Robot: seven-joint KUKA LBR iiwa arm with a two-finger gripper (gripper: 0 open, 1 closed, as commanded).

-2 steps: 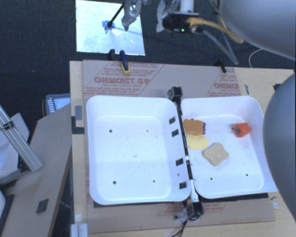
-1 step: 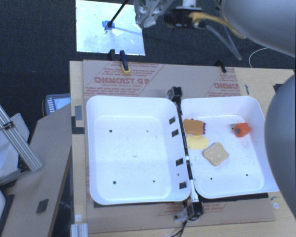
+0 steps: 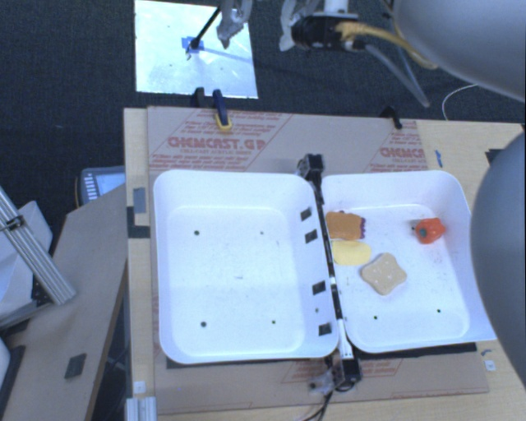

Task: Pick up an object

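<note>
I see a tan toast piece (image 3: 384, 273), yellow slice (image 3: 351, 252) and orange item (image 3: 428, 230) in the right bin (image 3: 448, 185). The gripper (image 3: 234, 23) sits at twelve o'clock; I cannot tell its finger state.

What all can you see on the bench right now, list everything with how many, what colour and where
white bins: 2, white, side by side on the bench, joined along the middle
orange-brown piece: 1, orange-brown with a purple edge, right bin, by the divider
yellow disc: 1, pale yellow, right bin, just below the orange-brown piece
tan toast-shaped piece: 1, tan, right bin, middle
orange-red object: 1, orange-red, right bin, toward its right side
printed sheet: 1, brownish with red lettering, under both bins
clamp: 1, blue and yellow, at the sheet's top edge
robot arm: 1, grey, along the right and top of the view
</note>
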